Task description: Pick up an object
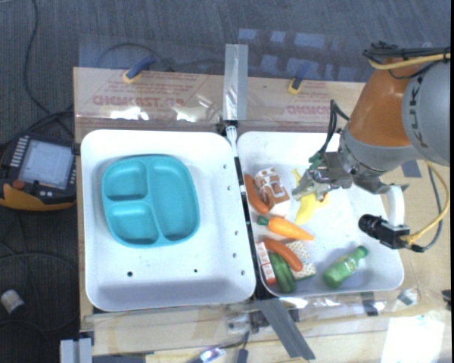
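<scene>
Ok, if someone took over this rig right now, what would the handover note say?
Gripper: low over the right bin, right above a yellow item; finger state unreadable.
Right bin contents: carrot, green bottle, small brown-and-white box, a few other toy foods at its left side.
Left bin: teal divided plate.
Done: nothing visibly lifted.
Left: secure and raise one object.

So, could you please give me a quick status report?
Hand low in right bin, over yellow item. Nothing visibly held. Carrot close beside.
</scene>
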